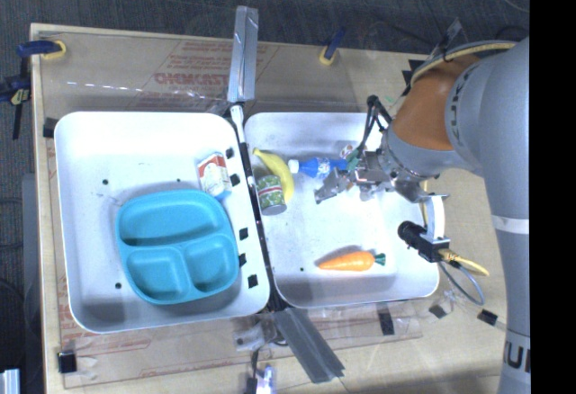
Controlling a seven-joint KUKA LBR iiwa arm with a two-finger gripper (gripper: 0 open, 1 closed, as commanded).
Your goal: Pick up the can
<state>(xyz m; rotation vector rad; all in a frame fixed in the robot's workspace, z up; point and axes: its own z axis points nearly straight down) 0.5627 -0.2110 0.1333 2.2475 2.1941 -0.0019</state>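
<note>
Two white bins sit side by side in the camera view. The left bin (pixel 81 230) holds a blue divided tray (pixel 175 244) and a small red-and-white carton (pixel 212 174) near its upper right corner. The right bin (pixel 360 289) holds the can (pixel 271 192), green-labelled, lying against the left wall beside a banana (pixel 275 169); a carrot (pixel 346 261) lies at lower centre and a blue-and-white object (pixel 315 168) near the top. The gripper (pixel 337 185) hangs at upper centre of the right bin, apart from the can; whether it is spread or pressed together cannot be told.

Risk: the can touches the banana and the bin wall, so a closing grasp could catch the banana or slip off. Label text is illegible; mirrored red lettering on the bench (pixel 193 68) is unreadable.
</note>
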